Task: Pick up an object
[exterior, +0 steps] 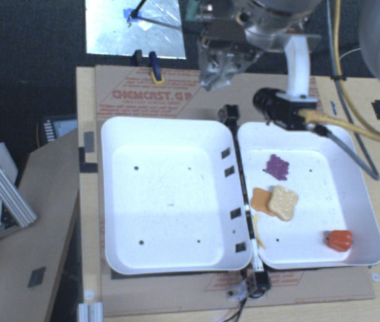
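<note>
Tool (pixel 220 69) state unclear. Right bin (pixel 351 180): bumpy purple cluster (pixel 278 167), flat tan slice (pixel 283 202), orange-red lump (pixel 338 240).

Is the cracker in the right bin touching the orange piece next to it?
Touching. In the camera view the tan cracker overlaps the edge of the orange piece, with no white bin floor between them.

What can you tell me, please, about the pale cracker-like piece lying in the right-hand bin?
The pale tan, cracker-like piece is flat with rounded corners and a speckled, biscuit-like surface; its material cannot be told for sure. It lies flat and slightly turned on the floor of the right-hand shallow white bin, near the bin's middle and towards the divider. Its left edge overlaps a flat orange square piece, which it touches. A purple clump lies apart, farther back, and a small red-orange object sits apart near the front right corner.
</note>
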Robot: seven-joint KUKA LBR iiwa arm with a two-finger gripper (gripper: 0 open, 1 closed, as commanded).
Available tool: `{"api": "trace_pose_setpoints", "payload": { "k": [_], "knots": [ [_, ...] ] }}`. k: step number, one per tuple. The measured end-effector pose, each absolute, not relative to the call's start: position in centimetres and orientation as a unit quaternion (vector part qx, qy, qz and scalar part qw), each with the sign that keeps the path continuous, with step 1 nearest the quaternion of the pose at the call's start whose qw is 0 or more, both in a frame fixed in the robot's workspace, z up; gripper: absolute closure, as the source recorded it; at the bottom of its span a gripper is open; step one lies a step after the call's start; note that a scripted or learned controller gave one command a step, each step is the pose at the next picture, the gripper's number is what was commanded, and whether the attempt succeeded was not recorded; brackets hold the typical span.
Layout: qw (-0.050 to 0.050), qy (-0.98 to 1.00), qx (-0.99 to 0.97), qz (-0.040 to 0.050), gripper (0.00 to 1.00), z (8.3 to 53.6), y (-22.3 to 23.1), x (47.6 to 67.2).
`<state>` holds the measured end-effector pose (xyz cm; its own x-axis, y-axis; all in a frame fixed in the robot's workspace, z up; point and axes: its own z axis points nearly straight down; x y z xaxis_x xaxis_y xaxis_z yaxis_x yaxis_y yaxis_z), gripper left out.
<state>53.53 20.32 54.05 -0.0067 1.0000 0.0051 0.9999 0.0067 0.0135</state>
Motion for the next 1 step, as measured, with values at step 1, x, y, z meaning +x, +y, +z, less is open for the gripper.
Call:
{"api": "trace_pose_setpoints", "payload": {
  "k": [1],
  "knots": [
    [-0.003, 0.710, 0.704, -0.0050, 1.00, 41.74, 23.61, 52.75]
  ]
}}
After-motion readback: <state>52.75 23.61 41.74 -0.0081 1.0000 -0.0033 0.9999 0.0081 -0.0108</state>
